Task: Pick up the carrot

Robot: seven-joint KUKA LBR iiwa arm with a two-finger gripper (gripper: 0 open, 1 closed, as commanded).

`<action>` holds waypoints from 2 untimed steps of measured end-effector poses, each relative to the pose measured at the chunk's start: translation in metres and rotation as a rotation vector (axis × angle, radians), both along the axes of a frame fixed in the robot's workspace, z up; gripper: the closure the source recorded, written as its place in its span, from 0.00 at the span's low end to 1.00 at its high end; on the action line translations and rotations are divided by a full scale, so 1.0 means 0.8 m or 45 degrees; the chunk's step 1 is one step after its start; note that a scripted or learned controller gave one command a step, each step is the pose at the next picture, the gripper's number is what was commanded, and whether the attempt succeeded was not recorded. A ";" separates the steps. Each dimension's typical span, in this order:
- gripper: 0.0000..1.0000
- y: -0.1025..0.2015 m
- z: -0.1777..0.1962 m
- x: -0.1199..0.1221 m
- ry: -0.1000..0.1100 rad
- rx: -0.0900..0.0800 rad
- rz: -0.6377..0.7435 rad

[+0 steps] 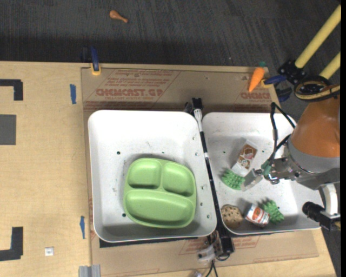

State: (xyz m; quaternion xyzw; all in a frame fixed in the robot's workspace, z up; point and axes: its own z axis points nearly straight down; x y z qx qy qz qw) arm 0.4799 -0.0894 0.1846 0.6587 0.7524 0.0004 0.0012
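Note:
An orange carrot (255,80) with a green top lies on the cardboard sheet just beyond the back edge of the right bin (216,130), outside it. My gripper (250,179) is low inside the right bin, near its middle, well in front of the carrot. It sits right beside a green leafy toy (232,179) and just in front of a small white and brown carton (246,156). I see nothing held in it.
A cookie (231,215) and a red and white can (258,215) with a green toy (273,211) lie at the right bin's front. The left bin (102,162) holds a green divided plate (160,191). A small orange object (118,16) lies on the floor beyond the bench.

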 end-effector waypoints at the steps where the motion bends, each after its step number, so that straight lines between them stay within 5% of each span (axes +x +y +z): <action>1: 0.00 0.000 0.000 0.000 0.000 0.000 0.000; 2: 0.00 0.000 0.000 0.000 0.000 0.000 0.000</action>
